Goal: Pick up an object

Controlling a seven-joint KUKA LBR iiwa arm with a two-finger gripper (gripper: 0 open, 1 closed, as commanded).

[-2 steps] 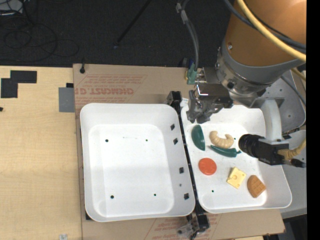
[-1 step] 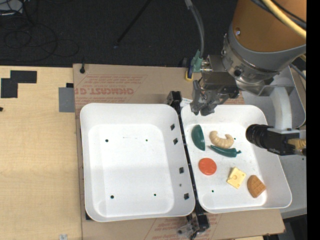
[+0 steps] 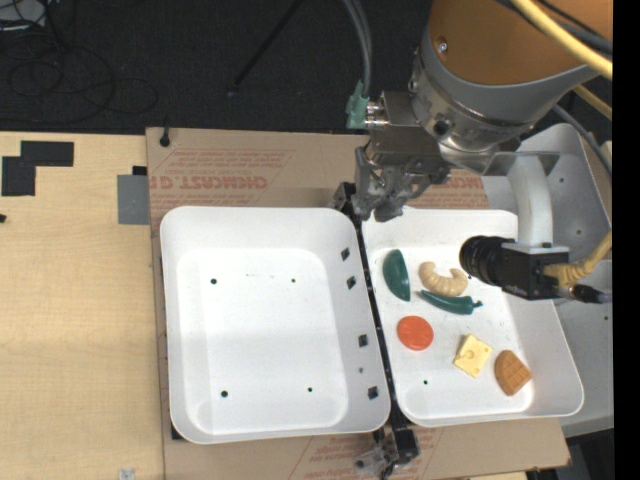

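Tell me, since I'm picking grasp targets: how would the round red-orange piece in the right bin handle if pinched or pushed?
The red-orange disc lies flat on the right bin, so it probably won't roll or tip. Its low profile likely leaves little edge to pinch. It looks like a small toy food, so probably light and stiff, and it may slide on the smooth white floor if pushed. The tool hangs over the bin's far rim.

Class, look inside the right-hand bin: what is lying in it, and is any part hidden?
Inside the right bin: green pod, cream curled piece, teal pepper, red disc, yellow cheese, brown cracker. The arm covers its far edge.
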